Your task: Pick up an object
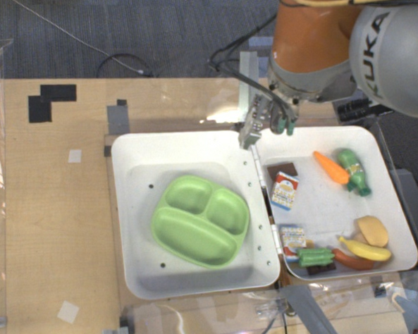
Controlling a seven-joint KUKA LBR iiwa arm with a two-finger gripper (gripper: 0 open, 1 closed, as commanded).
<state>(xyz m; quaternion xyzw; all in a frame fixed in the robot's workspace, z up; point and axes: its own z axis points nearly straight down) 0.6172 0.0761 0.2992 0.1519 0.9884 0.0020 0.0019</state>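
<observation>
Your gripper [263,128] is hanging over the back edge where the two bins meet, and honestly you can't tell if it's open or closed from this angle. Nearest grab is the small carton [285,191] just below it in the right bin [385,155], with the carrot [330,167] and green bottle [353,170] off to the right.

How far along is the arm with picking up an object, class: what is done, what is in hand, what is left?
Done: nothing lifted; the carrot, green bottle, banana and small carton all lie in the right bin. In hand: the gripper hangs above the bins' far edge, holding nothing visible. Left: descend, grasp one item, raise it.
</observation>
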